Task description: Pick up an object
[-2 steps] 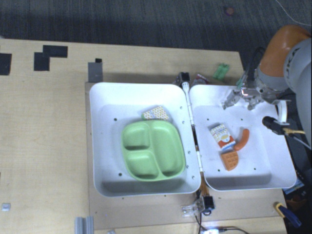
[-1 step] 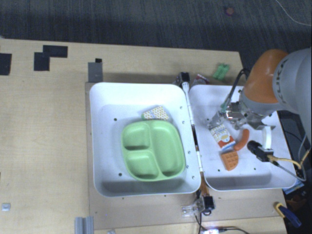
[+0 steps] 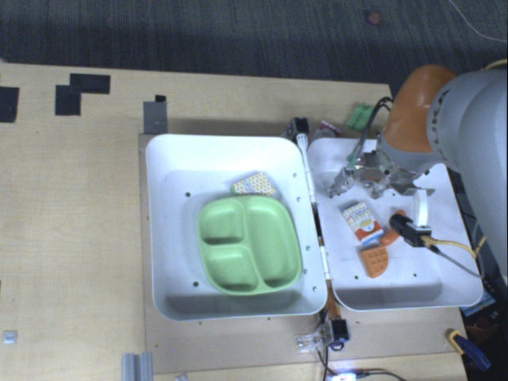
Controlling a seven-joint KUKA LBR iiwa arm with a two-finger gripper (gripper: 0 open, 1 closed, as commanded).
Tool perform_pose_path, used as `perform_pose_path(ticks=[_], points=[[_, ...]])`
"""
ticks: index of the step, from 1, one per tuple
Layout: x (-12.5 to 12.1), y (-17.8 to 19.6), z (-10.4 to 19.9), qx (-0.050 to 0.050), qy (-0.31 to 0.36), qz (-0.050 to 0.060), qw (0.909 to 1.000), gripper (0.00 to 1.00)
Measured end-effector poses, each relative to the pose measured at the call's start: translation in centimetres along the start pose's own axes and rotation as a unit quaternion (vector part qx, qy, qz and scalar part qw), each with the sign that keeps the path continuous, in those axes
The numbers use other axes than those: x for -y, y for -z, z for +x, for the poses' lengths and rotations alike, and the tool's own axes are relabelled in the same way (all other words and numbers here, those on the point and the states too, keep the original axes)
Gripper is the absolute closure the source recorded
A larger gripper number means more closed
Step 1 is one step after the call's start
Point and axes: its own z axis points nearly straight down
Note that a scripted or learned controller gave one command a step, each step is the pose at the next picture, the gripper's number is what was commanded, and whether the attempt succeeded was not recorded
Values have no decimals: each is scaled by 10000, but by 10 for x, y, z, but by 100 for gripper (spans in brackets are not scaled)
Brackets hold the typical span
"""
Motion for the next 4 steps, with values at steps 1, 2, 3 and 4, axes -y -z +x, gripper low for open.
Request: perform_pose_path(ticks=[1,2,3,4], points=[[-2,13,0,5,9,-36,10000,100],[-2,12,0,5,8,-33,10000,0],[22,0,-12,8,-12,-2,10000,0],[20,13,-11,7,-5,-37,10000,100]])
